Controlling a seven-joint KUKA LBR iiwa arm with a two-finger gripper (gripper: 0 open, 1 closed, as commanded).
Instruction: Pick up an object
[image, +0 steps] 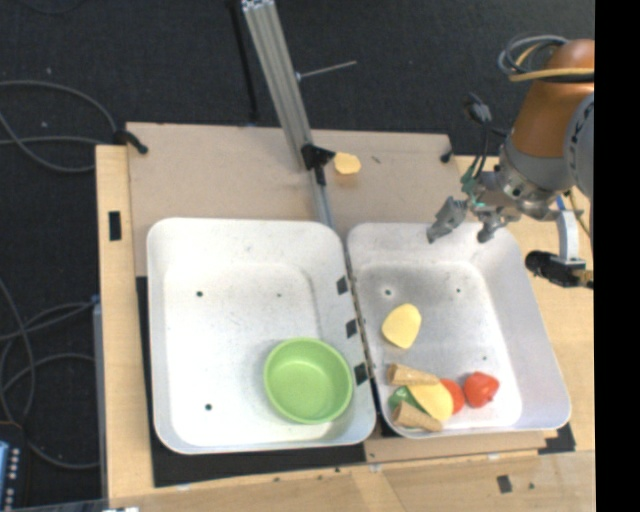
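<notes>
My gripper (464, 226) hangs over the far edge of the right bin (520, 300), open, with nothing between its two dark fingers. A flat yellow piece (401, 325) lies in the middle left of that bin, well below the gripper. At the bin's near edge lies a cluster: a yellow lemon-like piece (433, 401), a tan cone (412, 376), a green bit (399, 397) and a red tomato-like piece (481, 388). A green bowl (307, 379) sits in the left bin (200, 300), near its front right corner.
A slanted aluminium post (283, 90) rises behind the bins, between them. A small yellow object (347, 163) lies on the board beyond the bins. Cables trail on the dark floor at left.
</notes>
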